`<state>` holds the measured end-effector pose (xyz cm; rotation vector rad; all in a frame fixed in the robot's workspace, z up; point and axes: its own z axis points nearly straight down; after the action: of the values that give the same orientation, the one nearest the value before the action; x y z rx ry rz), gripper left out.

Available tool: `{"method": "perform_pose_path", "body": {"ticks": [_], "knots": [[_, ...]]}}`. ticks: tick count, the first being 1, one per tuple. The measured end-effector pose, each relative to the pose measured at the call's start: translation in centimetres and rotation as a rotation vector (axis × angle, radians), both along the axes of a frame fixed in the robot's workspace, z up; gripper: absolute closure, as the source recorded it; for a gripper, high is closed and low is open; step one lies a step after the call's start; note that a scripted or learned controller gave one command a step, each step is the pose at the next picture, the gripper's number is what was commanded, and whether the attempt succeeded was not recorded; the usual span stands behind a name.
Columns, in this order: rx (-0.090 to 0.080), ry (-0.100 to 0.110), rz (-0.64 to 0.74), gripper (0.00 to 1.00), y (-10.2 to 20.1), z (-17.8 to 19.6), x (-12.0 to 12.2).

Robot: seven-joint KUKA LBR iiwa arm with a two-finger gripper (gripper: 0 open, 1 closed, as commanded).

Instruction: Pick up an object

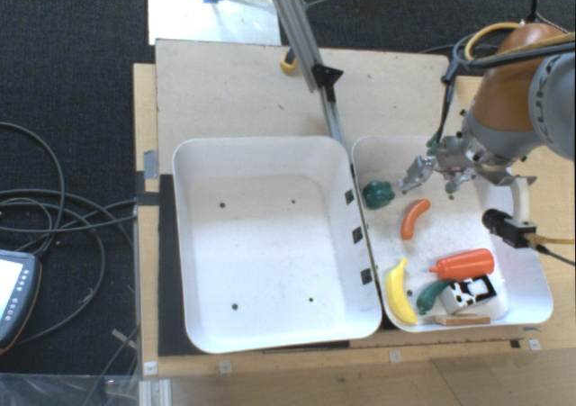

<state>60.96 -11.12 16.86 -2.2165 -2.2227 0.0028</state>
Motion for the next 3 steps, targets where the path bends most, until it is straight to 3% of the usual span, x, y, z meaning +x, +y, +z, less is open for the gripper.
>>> {"method": "perform_pose_path", "body": {"ticks": [1, 2, 3], "knots": [[-0.001, -0.002, 0.001, 0.0, 0.1, -5.2, 1.0], [-0.01, -0.02, -0.004, 0.0, -0.5, -6.8, 1.6], [-0.014, -0.025, -0.004, 1.0, -0.7, -5.8, 1.7]]}}
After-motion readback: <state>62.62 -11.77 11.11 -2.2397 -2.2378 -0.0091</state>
